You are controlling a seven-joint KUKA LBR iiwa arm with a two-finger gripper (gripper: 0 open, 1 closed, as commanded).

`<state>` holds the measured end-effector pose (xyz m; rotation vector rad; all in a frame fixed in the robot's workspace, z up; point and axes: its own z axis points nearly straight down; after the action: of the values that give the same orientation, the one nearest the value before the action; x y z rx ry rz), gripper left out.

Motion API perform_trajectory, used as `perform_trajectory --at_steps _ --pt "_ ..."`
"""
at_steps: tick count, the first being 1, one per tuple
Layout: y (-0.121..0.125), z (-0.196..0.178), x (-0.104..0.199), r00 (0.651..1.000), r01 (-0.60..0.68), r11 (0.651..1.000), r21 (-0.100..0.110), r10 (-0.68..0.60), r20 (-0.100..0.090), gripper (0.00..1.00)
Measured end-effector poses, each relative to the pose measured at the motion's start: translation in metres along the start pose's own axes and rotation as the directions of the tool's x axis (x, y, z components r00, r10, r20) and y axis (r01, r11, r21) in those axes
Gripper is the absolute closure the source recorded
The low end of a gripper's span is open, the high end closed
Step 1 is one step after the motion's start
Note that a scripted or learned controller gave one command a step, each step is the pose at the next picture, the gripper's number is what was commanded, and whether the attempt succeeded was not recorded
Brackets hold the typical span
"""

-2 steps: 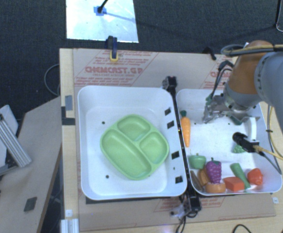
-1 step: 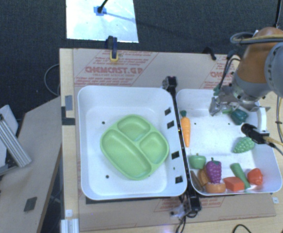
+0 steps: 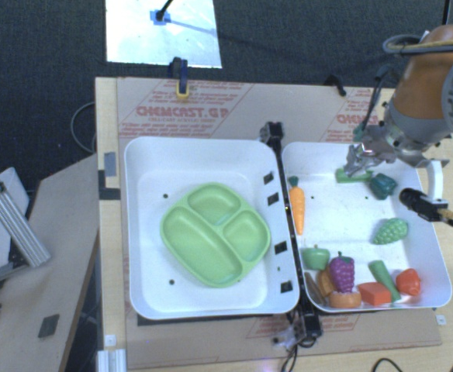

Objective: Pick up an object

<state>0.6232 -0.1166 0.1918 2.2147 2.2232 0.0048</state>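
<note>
Camera view: gripper (image 3: 357,161) low at right bin's (image 3: 428,242) far end, over a flat green piece (image 3: 353,175); its opening and hold, cannot tell. Piece looks light, stiff, thin; best pinched across its long edges.

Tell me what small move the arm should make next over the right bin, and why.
Probably a short straight descent. The gripper hovers at the far end of the right bin, directly over a flat green piece, with a dark teal object just beside it. Nothing visibly sits between its fingers, so lowering onto the green piece seems the likeliest step before closing.
</note>
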Motion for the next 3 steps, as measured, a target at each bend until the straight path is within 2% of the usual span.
perform_trajectory --at_steps 1,3 --pt "0.001 -0.034 0.000 1.000 0.001 1.000 0.002 -0.001 0.000 1.00" --pt "-0.045 -0.025 0.111 1.000 0.002 1.000 0.006 -0.002 -0.001 1.00"
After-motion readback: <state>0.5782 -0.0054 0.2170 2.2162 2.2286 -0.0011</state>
